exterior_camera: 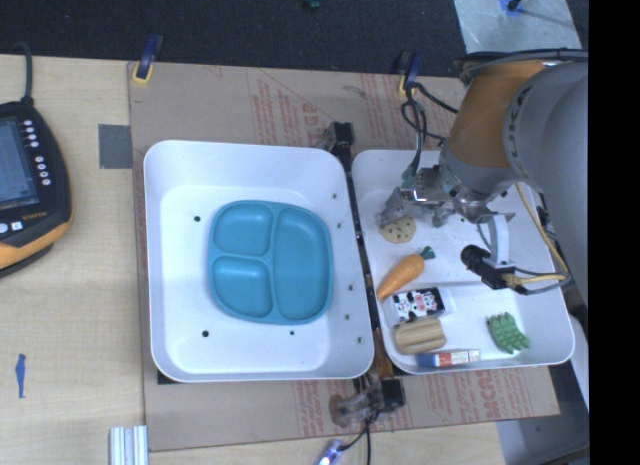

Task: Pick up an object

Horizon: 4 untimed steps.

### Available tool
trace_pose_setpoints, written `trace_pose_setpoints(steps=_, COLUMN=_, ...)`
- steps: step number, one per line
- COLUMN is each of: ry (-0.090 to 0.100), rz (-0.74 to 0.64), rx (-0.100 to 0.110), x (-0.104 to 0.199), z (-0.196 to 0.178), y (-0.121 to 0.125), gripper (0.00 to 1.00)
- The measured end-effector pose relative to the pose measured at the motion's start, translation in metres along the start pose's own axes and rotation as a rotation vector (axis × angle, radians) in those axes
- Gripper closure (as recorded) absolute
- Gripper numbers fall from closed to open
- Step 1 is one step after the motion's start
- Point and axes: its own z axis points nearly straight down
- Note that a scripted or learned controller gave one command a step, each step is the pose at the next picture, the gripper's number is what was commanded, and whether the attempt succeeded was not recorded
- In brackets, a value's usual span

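My gripper (424,199) hangs low over the far left part of the right bin (560,348), under the grey wrist with its orange band. Just in front of it and to its left lies a tan cookie with dark chips (397,225), very close to the gripper. An orange carrot with a green top (403,273) lies further forward. Behind the carrot toward the front of the bin are a black-and-white patterned piece (417,303), a tan wooden block (419,335), a white tube with red and blue ends (449,358) and a green knobbly toy (507,333).
The left bin (170,203) holds a blue divided plate (270,261). A black and orange teach pendant (25,188) lies on the bench at the far left. Clamps stand at the bins' shared edge, at the back (341,137) and the front (372,396).
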Motion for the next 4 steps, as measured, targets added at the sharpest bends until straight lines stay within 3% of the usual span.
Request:
trace_pose_setpoints(steps=1, ry=0.002, rz=0.002, rx=0.004, x=0.001, z=0.001, y=-0.064, gripper=0.00)
trace_pose_setpoints(steps=2, ry=0.001, rz=0.002, rx=0.002, x=-0.004, z=0.000, y=-0.050, gripper=0.00)
trace_pose_setpoints(steps=3, ry=0.003, rz=0.004, rx=0.001, x=0.001, z=0.000, y=-0.017, gripper=0.00)
trace_pose_setpoints(steps=4, ry=0.001, rz=0.003, rx=0.003, x=-0.015, z=0.001, y=-0.083, gripper=0.00)
